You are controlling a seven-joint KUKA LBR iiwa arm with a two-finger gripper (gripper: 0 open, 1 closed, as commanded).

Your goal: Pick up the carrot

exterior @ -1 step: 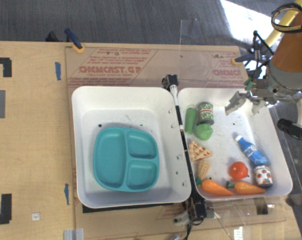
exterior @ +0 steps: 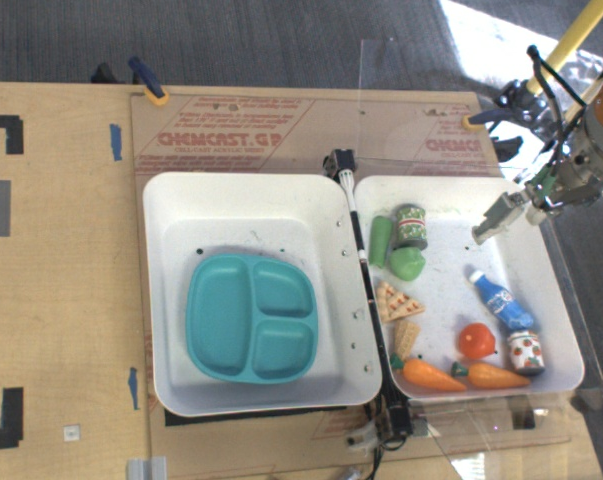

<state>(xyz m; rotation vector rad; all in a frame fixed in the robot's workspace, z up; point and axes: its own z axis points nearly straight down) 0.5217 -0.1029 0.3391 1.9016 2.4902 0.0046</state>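
Observation:
Two orange carrots lie along the front edge of the right bin [exterior: 556, 268]. One carrot [exterior: 431, 375] is at the front left corner, and the other carrot [exterior: 497, 375] lies just to its right, below a red tomato [exterior: 475, 340]. My gripper [exterior: 493, 220] hangs over the bin's far right part, well behind both carrots and apart from every item. Nothing shows in its grasp.
The right bin also holds a blue bottle [exterior: 503, 303], a small can [exterior: 524, 351], a pizza slice [exterior: 399, 303], a green-labelled can [exterior: 411, 226] and green vegetables [exterior: 408, 262]. A teal divided plate [exterior: 251, 318] lies in the left bin [exterior: 171, 218].

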